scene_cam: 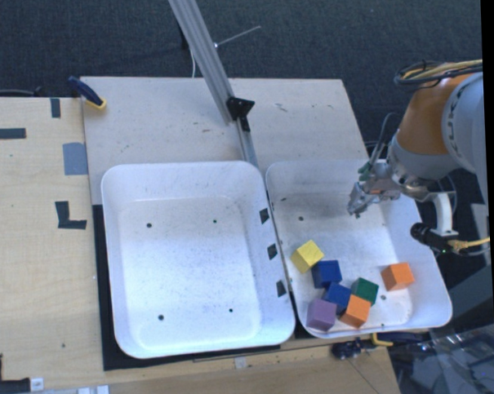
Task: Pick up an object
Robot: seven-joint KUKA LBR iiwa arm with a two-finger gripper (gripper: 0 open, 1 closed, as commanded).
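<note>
The gripper (358,205) hovers over the right bin (328,176). The yellow cube (308,254) lies toward the front-left of it. Whether it is open or closed, I cannot tell.

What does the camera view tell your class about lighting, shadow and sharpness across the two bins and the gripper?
Camera view: light is even and soft, with no hard glare on the left bin or right bin; a faint grey shadow lies on the right bin's floor beside the gripper; the gripper looks small and slightly blurred, while the coloured blocks, such as the yellow block, read clearly.

Grey arm (440,135) from the right, wrist bent down, gripper (359,205) low.
</note>
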